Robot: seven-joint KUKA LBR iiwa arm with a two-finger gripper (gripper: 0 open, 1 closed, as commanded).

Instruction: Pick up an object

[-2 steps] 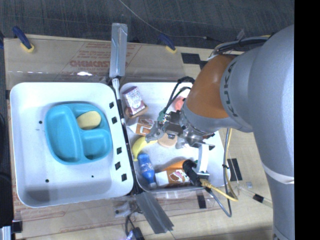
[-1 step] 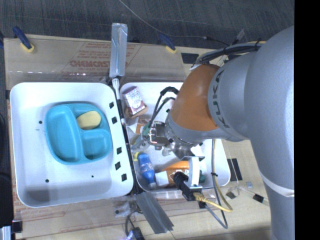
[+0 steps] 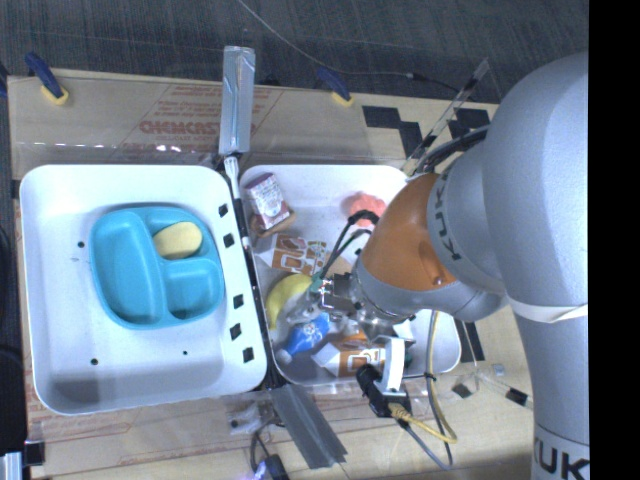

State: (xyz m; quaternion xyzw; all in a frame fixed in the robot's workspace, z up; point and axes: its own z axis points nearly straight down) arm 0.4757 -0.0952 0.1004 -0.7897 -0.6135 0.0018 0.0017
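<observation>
The right bin point(image 3: 330, 180) holds a jumble of objects. A yellow rounded fruit point(image 3: 285, 296) lies near its left wall, with a blue and white packet point(image 3: 304, 339) and an orange packet point(image 3: 349, 361) toward the front. Brown snack packs point(image 3: 295, 255) lie in the middle, a small red-labelled jar point(image 3: 267, 200) at the back left, and a pink object point(image 3: 364, 206) at the back right. My gripper point(image 3: 328, 310) is low inside this bin, just right of the yellow fruit and above the blue packet. The wrist and orange band hide most of it.
The left bin point(image 3: 60, 358) carries a blue divided tray point(image 3: 140, 268) with a yellow sponge-like object point(image 3: 178, 239) in its upper compartment. A grey divider post point(image 3: 236, 98) stands at the back between the bins. The large arm body covers the right bin's right half.
</observation>
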